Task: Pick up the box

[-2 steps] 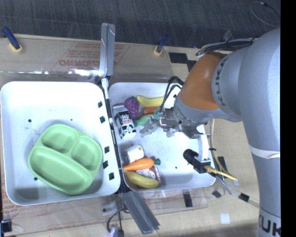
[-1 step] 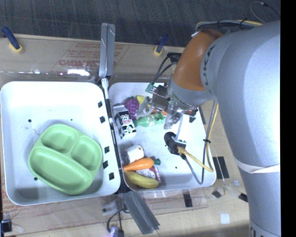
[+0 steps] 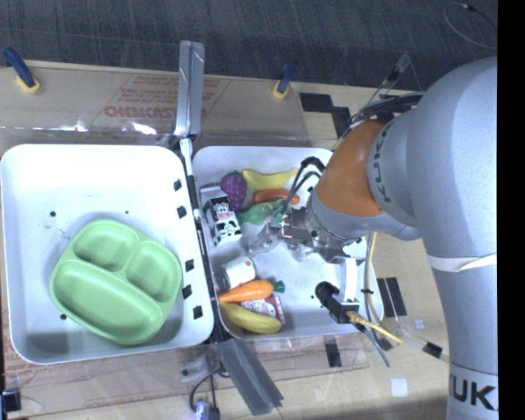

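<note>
Camera view, from above at a slant: I see two white bins side by side on the surface (image 3: 87,90). Left bin (image 3: 35,173) holds a green divided tray (image 3: 115,280), lying toward its near side. Right bin (image 3: 212,160) holds the clutter: a purple bunch of grapes (image 3: 233,186) and a yellow banana (image 3: 269,180) at the far edge; the box (image 3: 221,218), small, black and white with printed faces, just beside the bin's left wall and below the grapes; a white cup (image 3: 240,272) nearer the front; an orange carrot (image 3: 245,291) touching it; a second banana (image 3: 250,321) at the front wall, with a small printed packet (image 3: 267,307) between it and the carrot. My arm (image 3: 455,173) enters from the right, orange band (image 3: 354,178) over the bin. Tool (image 3: 276,230) sits low in the bin's middle, just right of the box; whether it is released or clenched I cannot tell. Nothing visible between its tips; the box lies apart from it.
</note>
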You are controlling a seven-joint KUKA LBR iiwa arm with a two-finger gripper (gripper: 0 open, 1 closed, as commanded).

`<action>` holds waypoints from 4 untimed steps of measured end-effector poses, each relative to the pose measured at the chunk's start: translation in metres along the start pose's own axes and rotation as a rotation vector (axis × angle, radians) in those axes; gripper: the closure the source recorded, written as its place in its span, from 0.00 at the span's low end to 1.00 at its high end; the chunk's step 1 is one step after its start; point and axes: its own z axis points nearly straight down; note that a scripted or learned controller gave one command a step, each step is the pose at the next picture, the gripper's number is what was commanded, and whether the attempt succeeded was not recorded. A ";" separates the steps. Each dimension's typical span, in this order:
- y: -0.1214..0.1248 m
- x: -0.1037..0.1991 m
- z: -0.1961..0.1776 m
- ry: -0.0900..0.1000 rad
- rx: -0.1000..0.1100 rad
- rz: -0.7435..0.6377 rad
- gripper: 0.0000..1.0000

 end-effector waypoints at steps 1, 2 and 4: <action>0.000 0.000 0.000 0.000 0.000 0.000 0.00; -0.056 -0.014 -0.060 0.001 -0.002 0.011 0.00; 0.039 0.014 -0.178 0.001 -0.004 0.401 0.00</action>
